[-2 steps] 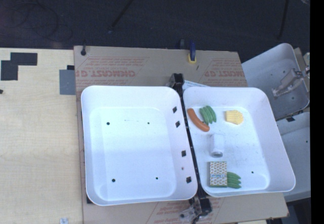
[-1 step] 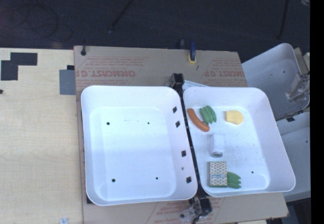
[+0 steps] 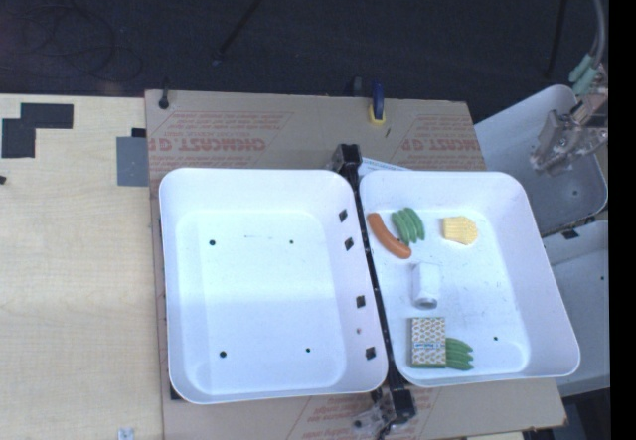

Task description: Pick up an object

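Nearest the camera, a small patterned box (image 3: 428,341) lies in the right bin (image 3: 537,259), and it serves as the landmark for the rest. Touching its right side sits a green pod-like piece (image 3: 458,355). Just beyond the box stands a short white cylinder (image 3: 426,284). Farther off, toward the bin's far wall, an orange sausage shape (image 3: 389,235) lies beside a second green piece (image 3: 408,223), with a yellow wedge (image 3: 458,230) to their right. Left of the box, across the divider, is the left bin (image 3: 189,229).

Well beyond and to the right of the box, at the frame's edge, the gripper (image 3: 568,138) hangs outside the bins; whether the claw is spread or closed cannot be told, and nothing is seen in it.

No object has been lifted yet. A good pick would probably favour something standing free: the white cylinder or the yellow wedge has space around it, while the box is crowded by its green neighbour. Descending squarely over the middle should help avoid a glancing grasp.

Mirrored red print marks the cardboard sheet (image 3: 238,135) under the bins; it cannot be read with confidence.
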You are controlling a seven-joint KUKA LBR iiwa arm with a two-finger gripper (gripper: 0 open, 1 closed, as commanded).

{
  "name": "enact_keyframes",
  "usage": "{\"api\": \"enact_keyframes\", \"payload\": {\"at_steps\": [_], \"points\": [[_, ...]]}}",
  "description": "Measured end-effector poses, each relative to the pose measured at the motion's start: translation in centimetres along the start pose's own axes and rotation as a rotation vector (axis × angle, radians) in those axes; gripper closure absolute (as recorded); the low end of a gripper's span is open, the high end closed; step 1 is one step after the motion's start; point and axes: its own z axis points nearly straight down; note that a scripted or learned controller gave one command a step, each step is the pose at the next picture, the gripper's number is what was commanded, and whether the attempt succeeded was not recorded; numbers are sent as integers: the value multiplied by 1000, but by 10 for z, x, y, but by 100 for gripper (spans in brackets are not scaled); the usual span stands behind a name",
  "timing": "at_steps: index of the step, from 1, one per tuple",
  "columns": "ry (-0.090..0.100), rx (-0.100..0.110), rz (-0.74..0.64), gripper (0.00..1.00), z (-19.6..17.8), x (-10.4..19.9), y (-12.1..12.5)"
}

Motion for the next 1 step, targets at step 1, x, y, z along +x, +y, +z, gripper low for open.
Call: {"api": "enact_keyframes", "payload": {"at_steps": [1], "points": [[1,3,-2,100,-13,75,-13]]}}
